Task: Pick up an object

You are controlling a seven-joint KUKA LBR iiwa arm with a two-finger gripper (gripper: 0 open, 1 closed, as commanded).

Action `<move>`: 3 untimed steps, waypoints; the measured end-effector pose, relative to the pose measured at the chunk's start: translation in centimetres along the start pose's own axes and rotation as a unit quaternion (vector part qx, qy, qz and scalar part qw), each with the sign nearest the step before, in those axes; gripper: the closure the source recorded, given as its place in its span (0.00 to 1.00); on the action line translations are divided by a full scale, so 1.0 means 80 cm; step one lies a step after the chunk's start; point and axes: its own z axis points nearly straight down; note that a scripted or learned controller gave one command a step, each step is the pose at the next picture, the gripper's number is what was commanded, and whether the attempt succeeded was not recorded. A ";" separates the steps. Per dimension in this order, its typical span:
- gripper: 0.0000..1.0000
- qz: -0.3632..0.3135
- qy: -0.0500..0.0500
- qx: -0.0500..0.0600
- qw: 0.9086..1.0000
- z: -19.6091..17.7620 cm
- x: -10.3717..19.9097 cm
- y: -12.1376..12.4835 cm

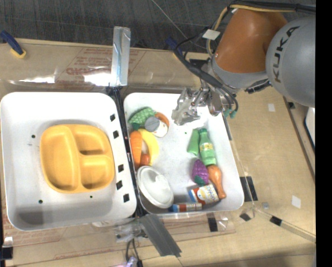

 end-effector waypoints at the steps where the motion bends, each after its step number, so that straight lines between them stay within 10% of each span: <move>1: 1.00 -0.025 -0.002 0.001 1.000 -0.054 -0.055 -0.002; 3: 1.00 0.000 -0.001 0.001 1.000 -0.052 -0.054 -0.058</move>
